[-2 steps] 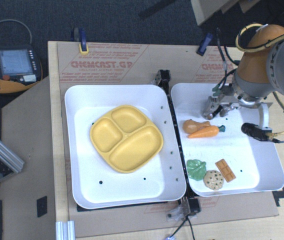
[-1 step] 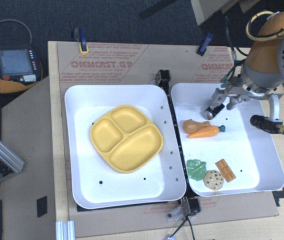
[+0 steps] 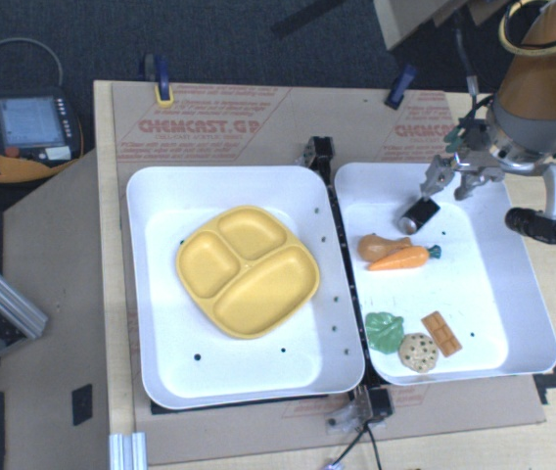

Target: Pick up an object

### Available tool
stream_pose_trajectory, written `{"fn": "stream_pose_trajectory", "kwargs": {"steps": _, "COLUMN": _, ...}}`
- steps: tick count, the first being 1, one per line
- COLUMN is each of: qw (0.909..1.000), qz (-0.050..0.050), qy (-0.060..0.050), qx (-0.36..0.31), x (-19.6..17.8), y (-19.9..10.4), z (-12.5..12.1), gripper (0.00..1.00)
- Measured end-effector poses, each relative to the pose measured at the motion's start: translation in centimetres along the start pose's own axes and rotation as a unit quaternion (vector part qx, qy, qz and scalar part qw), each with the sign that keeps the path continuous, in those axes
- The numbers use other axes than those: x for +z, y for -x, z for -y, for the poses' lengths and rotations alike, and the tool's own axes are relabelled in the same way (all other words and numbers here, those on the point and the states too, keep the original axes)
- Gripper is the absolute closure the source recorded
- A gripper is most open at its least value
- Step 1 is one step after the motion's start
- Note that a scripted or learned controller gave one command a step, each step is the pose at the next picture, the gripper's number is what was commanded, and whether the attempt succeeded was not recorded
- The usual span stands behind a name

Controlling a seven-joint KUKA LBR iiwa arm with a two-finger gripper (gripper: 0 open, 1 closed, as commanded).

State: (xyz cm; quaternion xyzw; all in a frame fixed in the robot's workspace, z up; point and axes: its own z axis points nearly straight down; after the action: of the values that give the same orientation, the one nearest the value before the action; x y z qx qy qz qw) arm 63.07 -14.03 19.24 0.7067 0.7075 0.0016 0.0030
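Gripper hung over the right bin, toward its 11 o'clock corner, arm coming in from 2 o'clock w/ the orange band above the wrist. Whether it was clenched or released: couldn't tell. A small dark block-like piece sat at its tip at approx 7 o'clock; couldn't tell if that was part of the gripper or a separate obj.

Count: 2 white bins, 1 yellow divided plate, 5 toy food items.

Right bin held all 5 food items. Just below the gripper at 7 o'clock lay 1 chicken drumstick, touching 1 carrot w/ a green stem end pointing to 3 o'clock. Well apart from those, near the bin's 6 o'clock edge: 1 green leafy veg, 1 round cookie just beside it at 4 o'clock, and 1 orange-brown wafer bar just beside the cookie at 2 o'clock.

Left bin held only the plate, 3 compartments, roughly centred, turned at a slant.
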Motion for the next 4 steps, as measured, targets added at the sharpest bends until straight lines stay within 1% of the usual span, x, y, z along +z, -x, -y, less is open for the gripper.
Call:
{"fn": "stream_pose_trajectory", "kwargs": {"steps": 1, "qw": 1.0, "qz": 0.0, "qy": 0.0, "qx": 0.0, "x": -3.5, "y": 0.0, "z": -0.1, "gripper": 1.0}}
{"fn": "stream_pose_trajectory", "kwargs": {"steps": 2, "qw": 1.0, "qz": -0.002, "qy": -0.003, "qx": -0.002, "x": -4.4, "y": -4.7, "z": 0.1, "gripper": 1.0}}
{"fn": "stream_pose_trajectory", "kwargs": {"steps": 3, "qw": 1.0, "qz": -0.002, "qy": -0.004, "qx": -0.002, "x": -3.2, "y": -10.4, "z": 0.2, "gripper": 1.0}}
{"fn": "stream_pose_trajectory", "kwargs": {"steps": 4, "qw": 1.0, "qz": -0.002, "qy": -0.004, "qx": -0.002, "x": -2.7, "y": -15.4, "z": 0.9, "gripper": 1.0}}
